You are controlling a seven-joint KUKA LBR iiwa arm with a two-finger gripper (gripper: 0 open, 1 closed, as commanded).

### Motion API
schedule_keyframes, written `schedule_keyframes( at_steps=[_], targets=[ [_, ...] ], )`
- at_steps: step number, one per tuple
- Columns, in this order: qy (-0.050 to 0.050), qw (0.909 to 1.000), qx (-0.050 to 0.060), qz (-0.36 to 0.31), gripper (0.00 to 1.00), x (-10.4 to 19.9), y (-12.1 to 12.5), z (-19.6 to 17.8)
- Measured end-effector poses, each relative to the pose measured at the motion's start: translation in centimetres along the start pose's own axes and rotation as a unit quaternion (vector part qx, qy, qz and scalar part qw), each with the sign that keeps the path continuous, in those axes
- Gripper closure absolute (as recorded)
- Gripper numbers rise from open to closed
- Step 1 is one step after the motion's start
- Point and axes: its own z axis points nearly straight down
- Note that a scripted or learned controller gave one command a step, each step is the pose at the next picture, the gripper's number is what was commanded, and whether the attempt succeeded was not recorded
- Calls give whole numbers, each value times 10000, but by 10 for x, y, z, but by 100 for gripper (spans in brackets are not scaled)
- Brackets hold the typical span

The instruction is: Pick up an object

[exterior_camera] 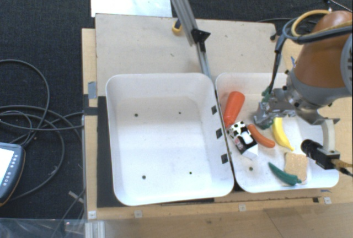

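My gripper hangs over the right bin, near its middle, just above the small orange sausage and left of the yellow banana. An orange carrot lies by the bin's left wall. Beneath it sits a black-and-white block. A tan sponge-like square and a green pepper-like piece rest at the bin's front right. Nothing shows between the fingers.
The left bin sits beside the right one, with a shared divider between them. A grey pole slants down from the top to the divider. Cables and a pendant lie on the floor at left.
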Motion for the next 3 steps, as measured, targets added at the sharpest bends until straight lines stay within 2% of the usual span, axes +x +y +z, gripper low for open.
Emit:
schedule_keyframes(
  at_steps=[1,3],
  targets=[
    [1,10000,-1,4,100,52,12,-4],
    [1,10000,20,12,100,146,22,26]
  ],
)
